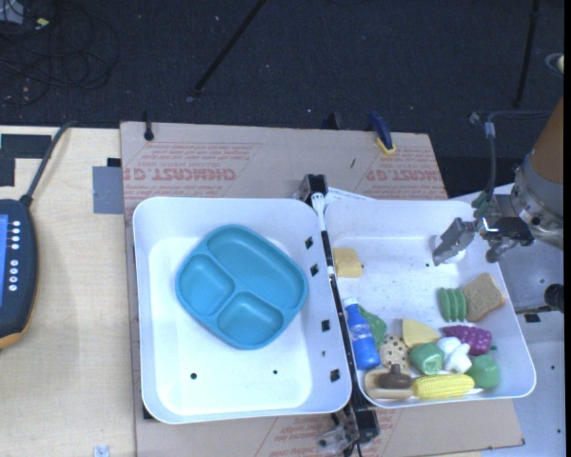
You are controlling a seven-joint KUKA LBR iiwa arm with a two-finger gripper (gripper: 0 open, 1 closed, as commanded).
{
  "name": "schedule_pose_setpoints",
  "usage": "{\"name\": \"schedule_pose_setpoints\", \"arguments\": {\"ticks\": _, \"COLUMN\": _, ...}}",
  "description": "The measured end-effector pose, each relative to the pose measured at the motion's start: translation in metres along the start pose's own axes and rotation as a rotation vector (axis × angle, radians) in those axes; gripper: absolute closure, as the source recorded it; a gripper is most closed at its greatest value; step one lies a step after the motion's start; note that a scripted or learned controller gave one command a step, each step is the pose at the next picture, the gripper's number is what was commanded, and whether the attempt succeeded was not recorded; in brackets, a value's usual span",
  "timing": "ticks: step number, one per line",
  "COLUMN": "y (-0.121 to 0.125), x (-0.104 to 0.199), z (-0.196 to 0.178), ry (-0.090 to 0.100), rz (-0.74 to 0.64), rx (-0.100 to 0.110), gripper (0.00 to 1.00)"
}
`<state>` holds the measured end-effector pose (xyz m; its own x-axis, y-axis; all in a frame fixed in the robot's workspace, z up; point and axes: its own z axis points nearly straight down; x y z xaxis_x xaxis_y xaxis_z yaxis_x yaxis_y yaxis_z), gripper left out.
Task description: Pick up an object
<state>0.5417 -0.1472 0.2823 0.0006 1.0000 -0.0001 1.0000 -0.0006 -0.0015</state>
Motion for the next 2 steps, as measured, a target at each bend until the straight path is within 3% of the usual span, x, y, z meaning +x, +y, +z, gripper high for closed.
{"name": "schedule_pose_setpoints", "arguments": {"ticks": 1, "y": 0.023, "x": -0.053, "z": 0.134, "ry": 0.002, "rz": 0.002, "rx": 0.013, "gripper": 0.00}}
{"name": "schedule_pose_setpoints", "arguments": {"ticks": 2, "y": 0.023, "x": -0.048, "z": 0.190, "ry": -0.006, "rz": -0.003, "rx": -0.011, "gripper": 0.00}}
